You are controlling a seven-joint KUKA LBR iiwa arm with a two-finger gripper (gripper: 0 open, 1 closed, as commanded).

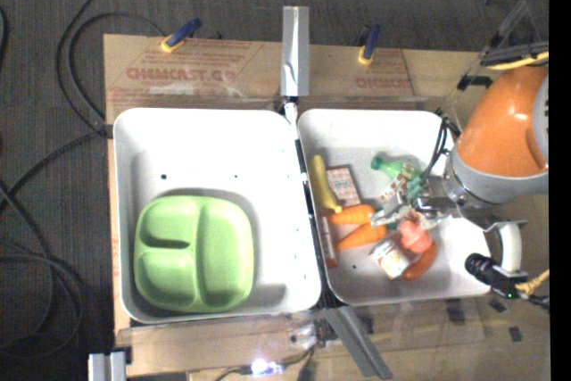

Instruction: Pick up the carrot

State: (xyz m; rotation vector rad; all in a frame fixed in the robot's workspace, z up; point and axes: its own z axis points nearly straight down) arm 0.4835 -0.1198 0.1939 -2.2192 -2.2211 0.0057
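While the arm reached in from the right, these were seen:
Gripper: lowered into the right bin; finger state could not be told.
Carrot: laid in that bin, just left of the gripper.
Green tray: placed in the left bin.

Two bins are sitting side by side: the left bin is holding a divided plate toward its front; the right bin is holding two carrots centrally, a banana lying to their left, the gripper hanging just to their right
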